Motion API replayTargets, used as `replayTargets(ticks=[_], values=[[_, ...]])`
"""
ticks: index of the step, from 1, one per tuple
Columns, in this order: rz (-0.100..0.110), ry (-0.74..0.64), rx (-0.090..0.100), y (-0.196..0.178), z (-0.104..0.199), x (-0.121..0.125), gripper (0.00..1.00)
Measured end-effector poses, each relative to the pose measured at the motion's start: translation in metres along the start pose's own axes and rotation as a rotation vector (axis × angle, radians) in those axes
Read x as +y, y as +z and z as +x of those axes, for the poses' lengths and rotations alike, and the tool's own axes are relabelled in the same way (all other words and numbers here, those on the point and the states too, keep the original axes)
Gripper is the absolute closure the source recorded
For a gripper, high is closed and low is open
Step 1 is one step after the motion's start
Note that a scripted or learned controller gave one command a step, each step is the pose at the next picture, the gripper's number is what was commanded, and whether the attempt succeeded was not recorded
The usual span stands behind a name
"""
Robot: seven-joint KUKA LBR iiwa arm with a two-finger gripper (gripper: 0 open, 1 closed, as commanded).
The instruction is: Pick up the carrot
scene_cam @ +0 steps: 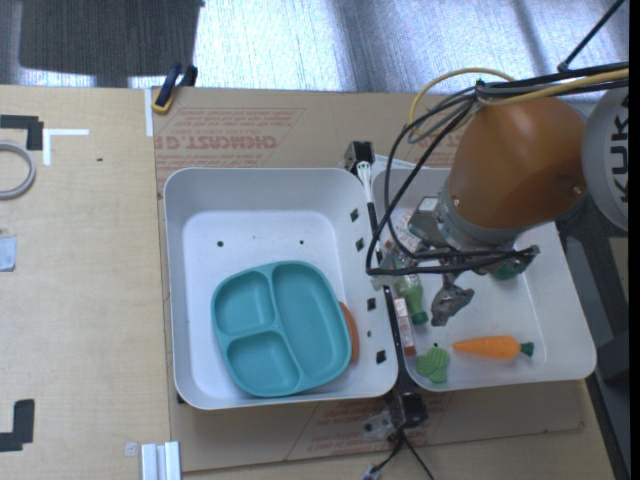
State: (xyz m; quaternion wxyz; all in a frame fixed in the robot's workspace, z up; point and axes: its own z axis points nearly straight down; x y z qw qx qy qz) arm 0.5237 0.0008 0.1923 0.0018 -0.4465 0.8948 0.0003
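The carrot (488,347), orange with a small green top at its right end, lies flat near the front of the right bin (560,308). My gripper (451,303) hangs over the same bin, just up and to the left of the carrot and apart from it. The orange wrist band and the grey arm above hide most of the gripper. Nothing is seen held in it.
A small green toy (433,363) lies left of the carrot at the bin's front corner. A green and reddish item (408,301) rests by the dividing wall. The left bin (200,218) holds a teal divided plate (283,326) with an orange thing (349,330) peeking from under its right edge.
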Motion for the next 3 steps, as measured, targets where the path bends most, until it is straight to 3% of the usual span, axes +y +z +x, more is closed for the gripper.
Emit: replayTargets(ticks=[1,2,3], values=[[-0.001,-0.186,0.001,0.0,0.019,0.034,0.0],[0.0,-0.266,-0.001,-0.021,-0.006,-0.078,0.0],[-0.001,-0.491,0.0,0.0,0.032,-0.045,0.0]])
